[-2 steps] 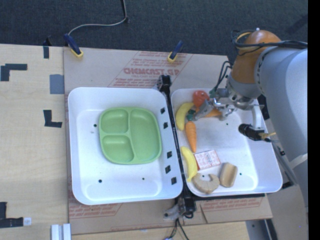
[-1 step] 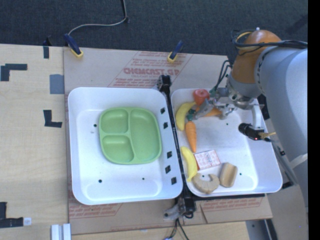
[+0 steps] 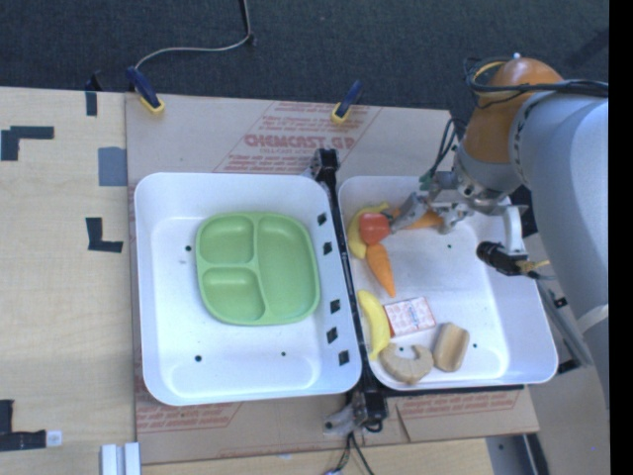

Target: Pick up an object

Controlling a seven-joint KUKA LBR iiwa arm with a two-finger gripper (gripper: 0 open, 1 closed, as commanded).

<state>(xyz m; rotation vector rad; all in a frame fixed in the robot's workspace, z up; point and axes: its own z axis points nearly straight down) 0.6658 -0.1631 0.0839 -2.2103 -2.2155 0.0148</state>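
My gripper (image 3: 407, 212) reaches into the right bin (image 3: 495, 310) at its back left, low over the floor. Its tip points left at a red round fruit (image 3: 373, 228) that sits against a yellow piece (image 3: 354, 237). A small orange item (image 3: 427, 223) lies right under the gripper. An orange carrot (image 3: 382, 269) lies just in front of the red fruit. Nearer the front are a yellow banana (image 3: 374, 325), a white and red packet (image 3: 408, 316) and two bread pieces (image 3: 450, 346) (image 3: 406, 365).
The left bin (image 3: 168, 364) holds a green divided plate (image 3: 259, 268). A black divider with clips (image 3: 334, 255) runs between the bins. The grey arm with its orange band (image 3: 509, 97) fills the right side above the bin. A black cable (image 3: 504, 257) hangs over the right bin.
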